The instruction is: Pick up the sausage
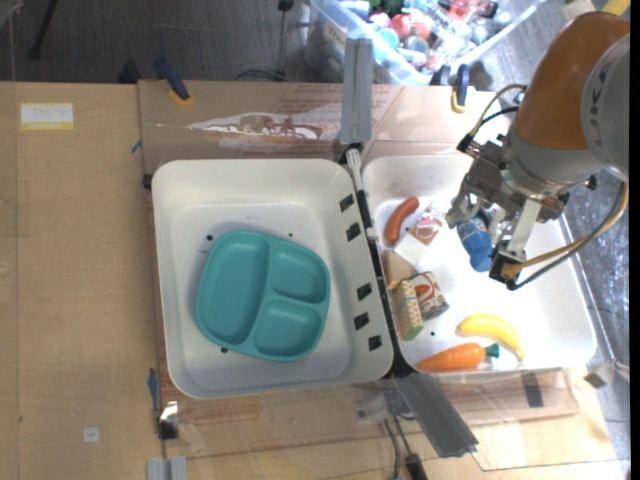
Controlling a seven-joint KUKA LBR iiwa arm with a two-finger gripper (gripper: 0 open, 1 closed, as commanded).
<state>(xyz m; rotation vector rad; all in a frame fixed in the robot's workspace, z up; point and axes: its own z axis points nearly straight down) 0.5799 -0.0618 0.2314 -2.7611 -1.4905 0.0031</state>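
While the arm is hanging over the right bin [560, 313], the sausage [401, 218] is lying at that bin's upper left, close to the divider, its long axis slanting from lower left to upper right. The gripper [490, 230] is sitting to the right of it, over a blue item [476, 246]; whether it is gripping anything, I cannot tell. The next move probably needs a short shift leftward.
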